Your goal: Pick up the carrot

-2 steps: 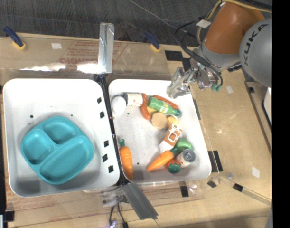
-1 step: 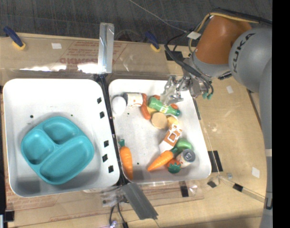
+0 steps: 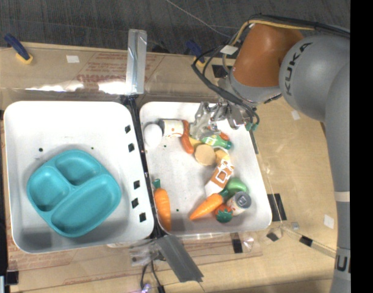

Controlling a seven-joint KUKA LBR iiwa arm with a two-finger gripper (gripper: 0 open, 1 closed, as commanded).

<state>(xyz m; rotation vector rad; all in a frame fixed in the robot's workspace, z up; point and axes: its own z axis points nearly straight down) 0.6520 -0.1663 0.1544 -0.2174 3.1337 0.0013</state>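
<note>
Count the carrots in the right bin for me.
2 clear ones: a carrot along the left wall near the front, another carrot angled front centre. An orange piece below the end effector may be a third.

A single fixed camera looks down from above the bench at a slant, far enough off to take in both white bins: the left bin and the right bin side by side. The far bench edge lies toward the top, and the arm enters from the right.
</note>
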